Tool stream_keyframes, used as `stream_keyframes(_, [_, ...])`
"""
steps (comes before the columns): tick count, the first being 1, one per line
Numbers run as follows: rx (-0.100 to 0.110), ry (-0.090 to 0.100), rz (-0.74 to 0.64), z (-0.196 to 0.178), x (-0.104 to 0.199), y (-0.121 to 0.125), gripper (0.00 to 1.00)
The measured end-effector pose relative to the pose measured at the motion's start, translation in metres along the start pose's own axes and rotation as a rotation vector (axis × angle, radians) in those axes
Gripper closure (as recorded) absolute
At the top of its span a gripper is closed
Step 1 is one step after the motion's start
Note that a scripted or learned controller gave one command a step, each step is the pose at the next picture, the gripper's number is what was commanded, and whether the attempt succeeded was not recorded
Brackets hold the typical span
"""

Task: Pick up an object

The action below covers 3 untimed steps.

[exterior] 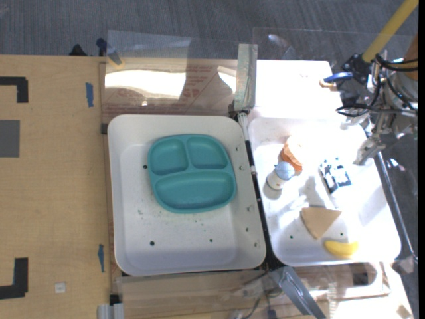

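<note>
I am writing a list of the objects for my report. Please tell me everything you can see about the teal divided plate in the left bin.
The teal divided plate looks like matte plastic, a rounded rectangle with three compartments: two small ones at the far side, one wide one at the near side. It lies flat, right side up, in the left bin, slightly toward the far end. It rests on the bin floor; nothing else touches it.

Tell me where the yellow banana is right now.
In the camera view the yellow banana lies in the right bin, near its front edge, just below the tan wedge.
</note>
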<state>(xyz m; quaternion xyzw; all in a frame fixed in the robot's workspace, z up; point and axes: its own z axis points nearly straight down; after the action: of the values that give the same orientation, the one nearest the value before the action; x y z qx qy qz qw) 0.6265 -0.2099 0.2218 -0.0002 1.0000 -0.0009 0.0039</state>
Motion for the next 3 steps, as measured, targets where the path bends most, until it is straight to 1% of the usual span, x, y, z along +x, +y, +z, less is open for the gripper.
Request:
stream_keyframes(1, [0.000, -0.001, -0.079, 0.129, 0.004, 0.023, 0.00])
stream_keyframes(2, [0.004, -0.012, -0.081, 0.115, 0.001, 0.024, 1.00])
stream_keyframes(3, [-0.003, -0.008, 0.116, 0.041, -0.044, 0.118, 1.00])
